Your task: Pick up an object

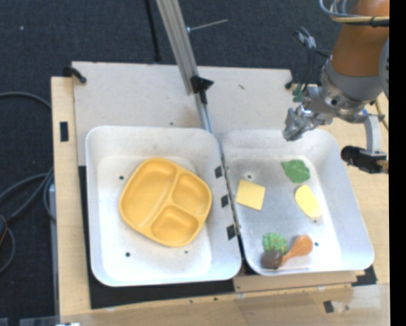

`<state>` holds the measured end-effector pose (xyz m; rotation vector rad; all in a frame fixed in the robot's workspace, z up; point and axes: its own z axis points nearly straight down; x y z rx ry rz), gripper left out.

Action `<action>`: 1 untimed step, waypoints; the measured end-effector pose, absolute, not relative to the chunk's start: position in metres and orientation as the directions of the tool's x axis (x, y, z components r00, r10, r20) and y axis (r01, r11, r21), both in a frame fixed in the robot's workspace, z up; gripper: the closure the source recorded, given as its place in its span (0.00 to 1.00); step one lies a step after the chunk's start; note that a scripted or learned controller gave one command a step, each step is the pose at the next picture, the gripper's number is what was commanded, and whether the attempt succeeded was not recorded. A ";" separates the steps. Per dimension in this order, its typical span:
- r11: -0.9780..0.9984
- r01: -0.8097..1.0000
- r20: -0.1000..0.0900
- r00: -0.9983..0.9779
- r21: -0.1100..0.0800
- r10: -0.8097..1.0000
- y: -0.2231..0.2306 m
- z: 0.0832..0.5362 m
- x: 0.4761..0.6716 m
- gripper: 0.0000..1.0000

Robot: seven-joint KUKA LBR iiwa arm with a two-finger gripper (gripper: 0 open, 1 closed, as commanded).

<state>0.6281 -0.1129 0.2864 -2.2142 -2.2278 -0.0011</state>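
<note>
Nearest the camera, in the right bin (352, 202), a toy drumstick (289, 251) lies at the near edge with a green broccoli piece (273, 241) touching its dark end. Three more items lie in that bin, making five in all: one yellow cheese square (250, 195) toward the left wall, one pale yellow oval piece (307, 202) on the right, and one green leaf (296, 170) just beyond it. One yellow divided plate (165, 201) (three compartments) lies in the left bin (104, 182). One gripper (297, 125) hangs over the far edge of the right bin, apart from the leaf; whether its fingers are open or closed cannot be told, and nothing is seen between them.
</note>
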 end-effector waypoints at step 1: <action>0.007 1.000 0.002 -0.007 0.001 1.000 -0.058 0.288 0.611 1.00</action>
